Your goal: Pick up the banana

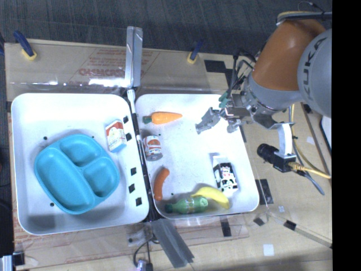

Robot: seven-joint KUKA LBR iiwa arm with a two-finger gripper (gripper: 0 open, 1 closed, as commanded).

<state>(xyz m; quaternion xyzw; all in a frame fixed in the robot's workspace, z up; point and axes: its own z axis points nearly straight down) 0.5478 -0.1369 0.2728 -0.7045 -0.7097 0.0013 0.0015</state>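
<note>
The yellow banana lies at the front of the right bin, resting against a green bottle. My gripper hovers over the bin's back right part, well behind the banana. Its two fingers stand apart, open, with nothing between them.
In the right bin are also a carrot, a small can, a sausage and a black-and-white carton. The left bin holds a blue divided plate and a small red-and-white carton.
</note>
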